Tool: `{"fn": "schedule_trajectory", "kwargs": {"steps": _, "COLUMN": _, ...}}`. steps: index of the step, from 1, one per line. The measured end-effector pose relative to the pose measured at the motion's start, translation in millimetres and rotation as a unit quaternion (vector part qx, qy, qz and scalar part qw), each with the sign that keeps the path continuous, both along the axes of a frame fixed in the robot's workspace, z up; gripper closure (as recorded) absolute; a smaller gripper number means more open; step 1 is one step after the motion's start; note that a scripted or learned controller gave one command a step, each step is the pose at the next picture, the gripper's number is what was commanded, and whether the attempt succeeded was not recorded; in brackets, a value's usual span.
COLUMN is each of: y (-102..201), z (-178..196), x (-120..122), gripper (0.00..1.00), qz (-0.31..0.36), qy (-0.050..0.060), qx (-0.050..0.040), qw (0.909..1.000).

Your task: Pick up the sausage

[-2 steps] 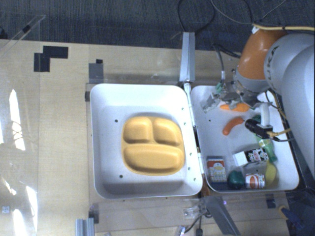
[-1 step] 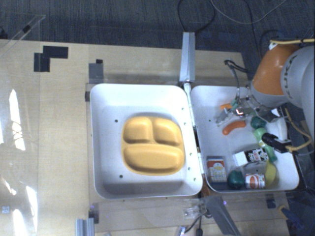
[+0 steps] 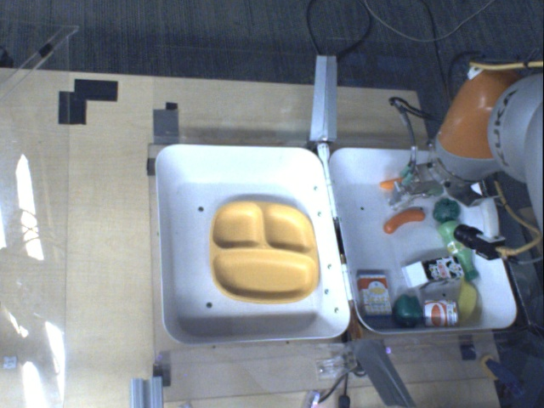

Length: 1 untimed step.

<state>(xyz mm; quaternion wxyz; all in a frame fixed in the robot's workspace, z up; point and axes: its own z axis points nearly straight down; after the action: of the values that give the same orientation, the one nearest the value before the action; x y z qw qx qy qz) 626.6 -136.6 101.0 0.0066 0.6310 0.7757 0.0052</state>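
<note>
Arm reaching into the right bin, just beyond the sausage.

The tool [image 3: 414,181] is hanging low over the far part of the right bin [image 3: 361,228], and whether it is released or clenched I cannot tell, since its tip is blurring into clutter. The sausage [image 3: 403,220] is lying free on the bin floor just near of the tool, apart from it. A small orange piece [image 3: 388,184], possibly a carrot, is sitting to the tool's left. A can [image 3: 440,314] and a small box [image 3: 373,293] are crowding the near end. The left bin [image 3: 183,253] is carrying a yellow tray [image 3: 263,251] on the tabletop [image 3: 85,228].
</note>
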Motion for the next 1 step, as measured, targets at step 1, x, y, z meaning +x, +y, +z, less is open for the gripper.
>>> {"fn": "schedule_trajectory", "kwargs": {"steps": 1, "y": -0.1, "z": 0.0, "x": 0.0, "gripper": 0.0, "qz": 0.0, "qy": 0.0, "qx": 0.0, "qw": 1.0}}
